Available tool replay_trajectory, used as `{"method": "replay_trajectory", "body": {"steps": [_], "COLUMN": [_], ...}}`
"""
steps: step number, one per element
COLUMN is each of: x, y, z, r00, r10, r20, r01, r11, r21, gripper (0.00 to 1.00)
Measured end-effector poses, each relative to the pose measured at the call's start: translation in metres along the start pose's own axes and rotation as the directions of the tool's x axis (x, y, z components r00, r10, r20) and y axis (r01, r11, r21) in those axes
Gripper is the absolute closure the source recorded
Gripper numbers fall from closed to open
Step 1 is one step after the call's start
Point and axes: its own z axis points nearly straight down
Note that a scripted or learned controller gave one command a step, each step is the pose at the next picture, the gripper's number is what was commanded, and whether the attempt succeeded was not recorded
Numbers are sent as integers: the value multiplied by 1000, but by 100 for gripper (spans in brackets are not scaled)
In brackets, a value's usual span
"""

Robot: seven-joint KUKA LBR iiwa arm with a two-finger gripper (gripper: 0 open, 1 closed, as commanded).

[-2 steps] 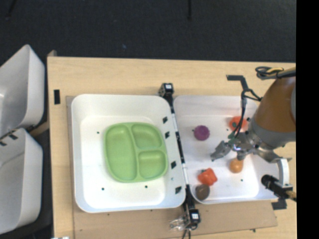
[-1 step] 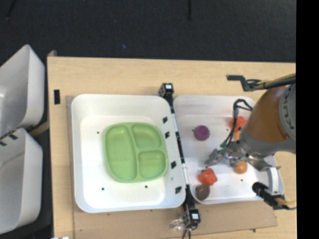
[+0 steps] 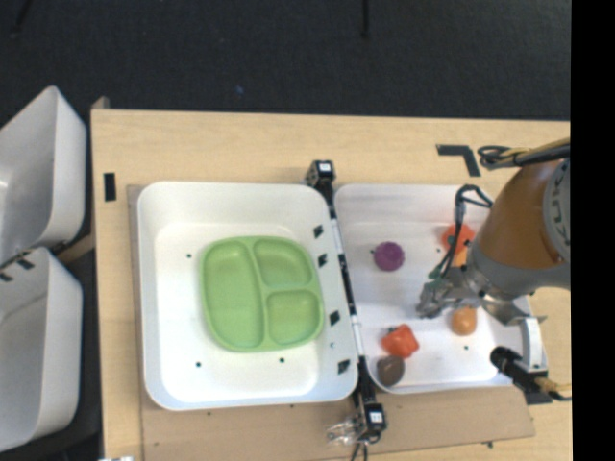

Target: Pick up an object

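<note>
The right bin [image 3: 423, 205] holds a purple round piece [image 3: 388, 255], a red-orange piece [image 3: 400, 341], a dark brownish piece [image 3: 389, 371] at the front wall, an orange ball [image 3: 464, 322] and an orange-red piece [image 3: 457, 237] partly hidden by the arm. My gripper [image 3: 434, 303] is down inside this bin, just left of the orange ball and right of the red-orange piece. I see nothing clearly between its fingers.
The left bin [image 3: 173, 373] carries a green divided plate [image 3: 261, 291]. A black clip row [image 3: 336, 286] runs along the wall between the bins. The arm's orange band [image 3: 519, 224] overhangs the right bin's right side. White containers [image 3: 34, 171] stand off the bench's left.
</note>
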Motion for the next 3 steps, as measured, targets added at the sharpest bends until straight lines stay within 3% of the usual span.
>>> {"method": "replay_trajectory", "body": {"steps": [3], "x": [-6], "y": [17], "z": [-166], "r00": [1000], "r10": [-14], "r20": [1], "r01": [14], "r11": [1000], "r21": [-3], "gripper": [100]}}
